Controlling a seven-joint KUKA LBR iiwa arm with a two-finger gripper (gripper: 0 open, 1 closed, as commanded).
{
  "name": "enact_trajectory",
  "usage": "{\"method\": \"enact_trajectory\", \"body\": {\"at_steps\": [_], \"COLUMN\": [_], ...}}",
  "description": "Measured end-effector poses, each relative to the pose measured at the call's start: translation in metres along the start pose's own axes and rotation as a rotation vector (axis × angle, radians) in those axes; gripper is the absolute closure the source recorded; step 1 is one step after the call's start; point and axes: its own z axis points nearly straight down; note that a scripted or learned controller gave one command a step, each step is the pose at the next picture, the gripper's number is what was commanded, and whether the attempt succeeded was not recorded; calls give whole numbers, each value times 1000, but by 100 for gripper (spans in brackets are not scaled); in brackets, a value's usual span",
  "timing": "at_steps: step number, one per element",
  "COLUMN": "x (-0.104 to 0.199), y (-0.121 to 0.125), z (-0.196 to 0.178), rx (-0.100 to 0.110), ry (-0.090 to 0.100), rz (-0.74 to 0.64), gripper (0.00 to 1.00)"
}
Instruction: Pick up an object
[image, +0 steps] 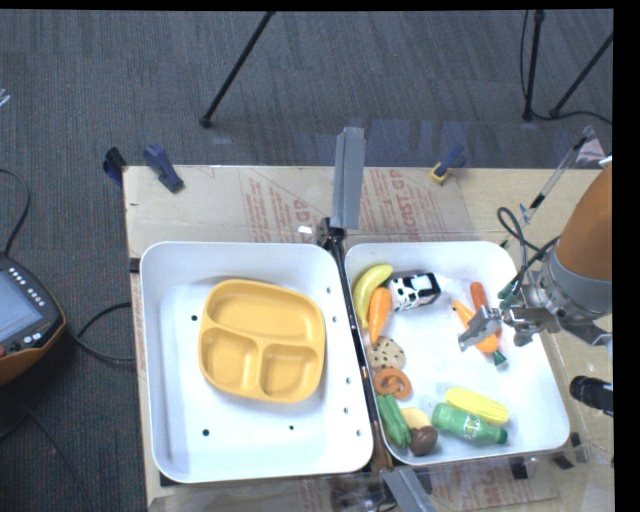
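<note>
We see the claw (492, 330) low over the right bin (520, 262), near that bin's right wall, with the grey wrist and orange-banded arm reaching in from the right. Its two fingers look spread apart, one grey finger (478, 328) pointing out to the left, and nothing we can make out sits between them, so we judge it released and holding nothing. The nearest candidate is the small orange carrot (478, 322), which lies directly beneath the claw, partly hidden by it; another orange piece (478, 295) sits just above it in the view, toward the far wall. We cannot tell whether the fingers touch either one. The carrot's long axis appears to run diagonally, from the upper left down toward the lower right under the claw, so in our judgement the fingers would need to close across that line, not along it. Everything else lies to the claw's left or nearer the front: the cow toy (414, 290), the banana (366, 285) and a longer carrot (378, 312) well to the left by the divider, and the yellow corn (476, 405) with the green bottle (468, 423) below. The yellow tray (264, 340) rests in the left bin (165, 300), far from the claw, on the table (250, 205).
</note>
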Motion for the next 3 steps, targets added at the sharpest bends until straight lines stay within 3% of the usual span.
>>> {"method": "enact_trajectory", "body": {"at_steps": [1,2,3], "x": [-35,-39,-44], "y": [29,95,135], "z": [120,130,129], "rx": [-5,1,6], "ry": [-1,8,19], "rz": [4,9,28], "gripper": [0,0,0]}}
